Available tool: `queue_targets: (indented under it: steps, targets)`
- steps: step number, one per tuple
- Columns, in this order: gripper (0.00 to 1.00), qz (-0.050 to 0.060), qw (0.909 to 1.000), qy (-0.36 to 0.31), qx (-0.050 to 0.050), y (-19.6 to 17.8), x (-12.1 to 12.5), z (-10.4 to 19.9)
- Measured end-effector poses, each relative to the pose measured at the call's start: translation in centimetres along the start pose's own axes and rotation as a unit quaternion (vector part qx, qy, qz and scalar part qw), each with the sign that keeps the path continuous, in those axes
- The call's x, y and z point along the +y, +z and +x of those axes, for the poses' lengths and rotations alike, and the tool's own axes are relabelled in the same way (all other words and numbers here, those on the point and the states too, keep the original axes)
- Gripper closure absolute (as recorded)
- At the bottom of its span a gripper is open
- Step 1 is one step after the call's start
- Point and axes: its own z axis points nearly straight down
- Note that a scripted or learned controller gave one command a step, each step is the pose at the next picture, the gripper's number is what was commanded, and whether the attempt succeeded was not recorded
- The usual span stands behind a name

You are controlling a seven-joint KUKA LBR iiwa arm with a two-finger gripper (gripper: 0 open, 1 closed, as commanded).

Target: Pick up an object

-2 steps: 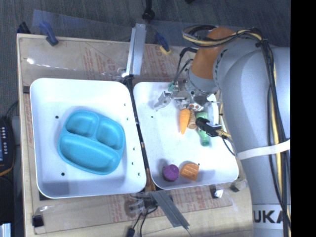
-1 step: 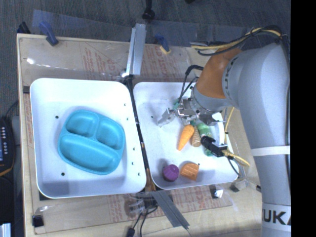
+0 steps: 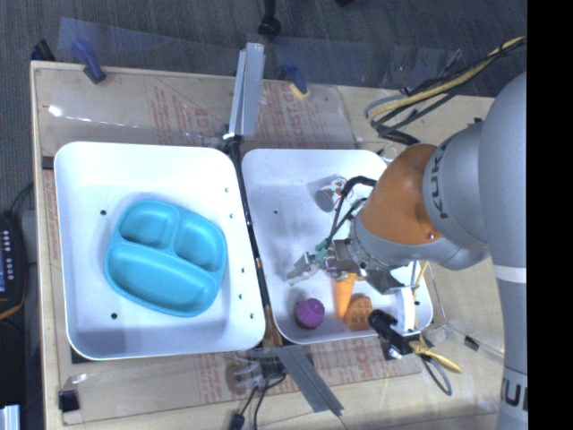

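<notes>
The end effector [image 3: 309, 262] hangs above the right bin [image 3: 277, 195], whether open or closed I cannot tell; 1 purple ball [image 3: 310, 312] lies just below it; descend squarely, then close.

Two bins side by side, the arm over the right one

We see the shallow white left bin [image 3: 76, 164] and the shallow white right bin [image 3: 269, 186] touching along their inner edges on the bench. In the left bin lies the blue three-compartment plastic tray [image 3: 166, 255], near its middle. In the right bin, near the front edge, sits the small purple ball [image 3: 310, 312], with the orange carrot-shaped toy [image 3: 346, 292] just to its right and the orange-brown lumpy toy [image 3: 359, 312] beside that. The grey arm with the orange band [image 3: 407, 206] reaches in from the right, above the right bin's right half, and its gripper [image 3: 313, 260] is behind the ball.
</notes>
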Motion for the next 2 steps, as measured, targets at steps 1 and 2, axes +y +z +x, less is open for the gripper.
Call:
queue_targets:
  steps: [1, 2]
  targets:
    - [0.00, -0.001, 1.0000, -0.001, 0.000, 0.5, -2.1, -0.1]
    - [0.00, 0.000, 1.0000, -0.001, 0.000, 0.6, -1.9, 2.3]
